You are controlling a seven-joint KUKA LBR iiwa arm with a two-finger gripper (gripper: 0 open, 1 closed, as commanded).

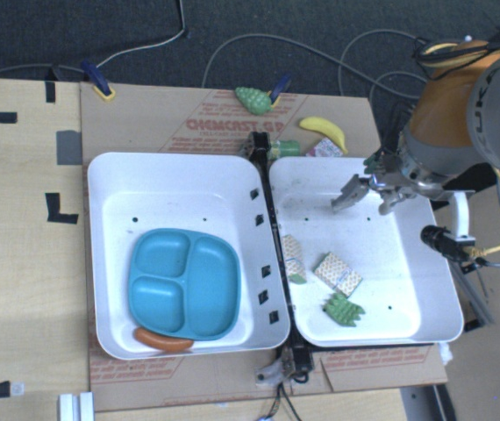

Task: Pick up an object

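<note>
From my remote station I see the gripper (pixel 371 197) over the upper part of the right bin (pixel 425 318), its two fingers spread apart with nothing between them. Below it and slightly to its left lie a patterned packet (pixel 338 273) and a green toy (pixel 344 310) on the bin floor; far to its lower left, the left bin (pixel 110 235) holds a blue divided plate (pixel 184 283) and an orange sausage (pixel 162 340).

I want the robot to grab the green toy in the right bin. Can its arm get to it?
Probably yes. The gripper hangs over the right bin, and the green toy lies in the open near the front, with nothing on top. The patterned packet beside it sits close, though.
</note>
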